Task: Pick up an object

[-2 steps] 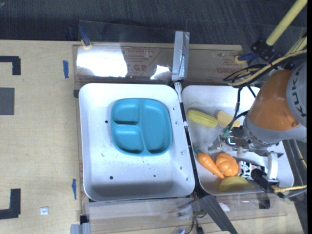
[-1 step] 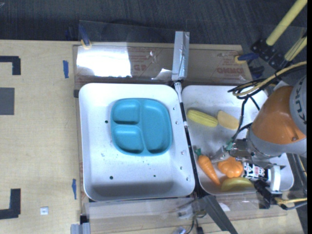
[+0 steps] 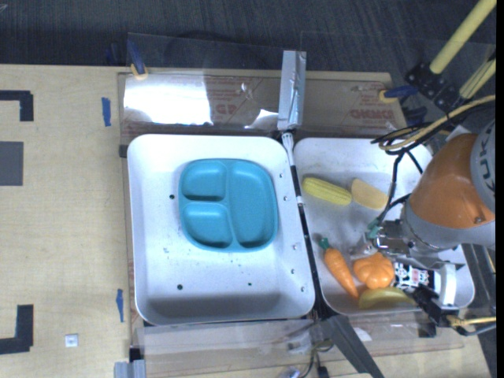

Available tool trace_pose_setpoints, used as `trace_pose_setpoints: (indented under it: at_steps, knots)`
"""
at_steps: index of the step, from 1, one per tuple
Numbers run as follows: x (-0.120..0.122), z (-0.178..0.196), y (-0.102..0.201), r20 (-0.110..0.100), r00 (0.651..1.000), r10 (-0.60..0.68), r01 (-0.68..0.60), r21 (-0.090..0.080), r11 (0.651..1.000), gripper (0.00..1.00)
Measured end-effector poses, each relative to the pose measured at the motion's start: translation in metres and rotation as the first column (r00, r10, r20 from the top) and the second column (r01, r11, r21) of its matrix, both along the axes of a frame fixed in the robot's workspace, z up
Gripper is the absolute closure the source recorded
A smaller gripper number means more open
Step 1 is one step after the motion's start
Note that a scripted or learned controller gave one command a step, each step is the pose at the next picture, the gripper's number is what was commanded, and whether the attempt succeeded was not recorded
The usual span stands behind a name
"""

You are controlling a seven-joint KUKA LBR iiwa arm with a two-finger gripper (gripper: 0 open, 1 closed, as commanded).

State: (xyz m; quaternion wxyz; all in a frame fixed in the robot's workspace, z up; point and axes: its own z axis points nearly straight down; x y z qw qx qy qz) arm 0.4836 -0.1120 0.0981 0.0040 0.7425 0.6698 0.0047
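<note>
The right bin (image 3: 346, 160) holds several toy foods. A yellow corn cob (image 3: 327, 190) lies near its back left, with a pale yellow piece (image 3: 368, 194) beside it. A carrot (image 3: 340, 269) lies slanted at the front left. A round orange fruit (image 3: 373, 272) sits right of the carrot, and a yellow-green piece (image 3: 384, 296) lies just in front of it. My gripper (image 3: 381, 241) hangs low over the bin, directly behind the orange fruit and close above it. The wrist hides the gripper's tips.
The left bin (image 3: 157, 282) carries a blue divided plate (image 3: 228, 203) in its middle. The divider wall (image 3: 299, 227) between the bins runs just left of the carrot. The arm's orange band (image 3: 453, 187) and cables (image 3: 409, 144) cover the right bin's right side.
</note>
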Motion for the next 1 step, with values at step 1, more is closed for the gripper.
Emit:
trace_pose_setpoints:
  at_steps: [1]
  knots:
    - [0.0145, 0.088, 0.0674, -0.008, 0.998, -0.066, 0.066, 0.002, 0.998, 1.0]
